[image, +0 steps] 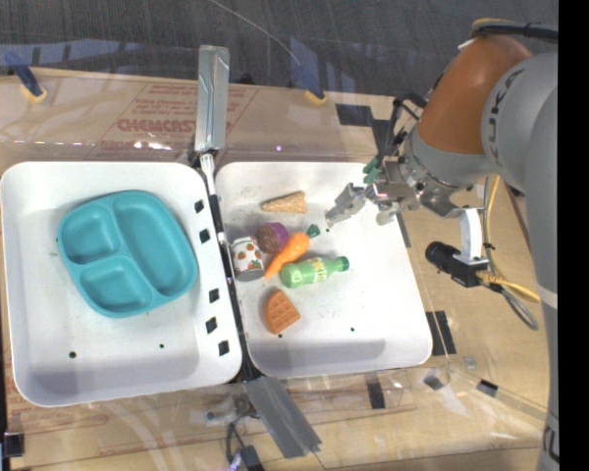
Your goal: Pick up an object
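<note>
The right bin [393, 307] holds several small toy foods. A tan bread piece [284, 203] lies toward the back. Below it cluster a purple item [272, 235], an orange carrot [288, 252], a small white can [246, 255] and a green bottle [312, 271]. An orange waffle piece [282, 312] lies nearer the front. My gripper [340, 207] hovers over the back right part of this bin, to the right of the bread, with nothing seen between its fingers.
The left bin [39, 361] carries a teal divided plate [128, 251]. A raised divider with black clips [214, 263] separates the two bins. The arm enters from the right over the bench edge.
</note>
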